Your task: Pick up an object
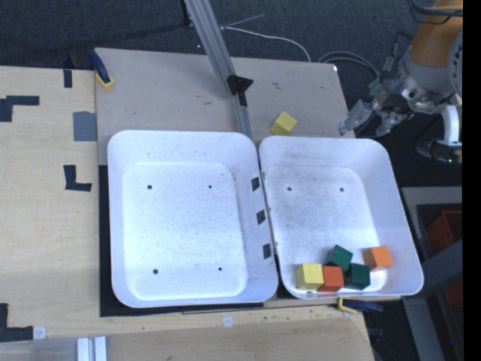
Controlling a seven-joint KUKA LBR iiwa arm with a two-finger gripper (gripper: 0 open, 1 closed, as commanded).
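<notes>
Several small blocks huddle in the near right corner of the right bin: a yellow block, a red block, two dark green blocks and an orange block. Another yellow block lies on the bench just behind the bins. My gripper hovers past the right bin's far right corner, outside the bin and far from the cluster. It is open, with nothing between its fingers.
The left bin sits beside the right one, their rims touching. A slanted metal rail runs down to the gap between the bins. Cables lie on the bench at the back right.
</notes>
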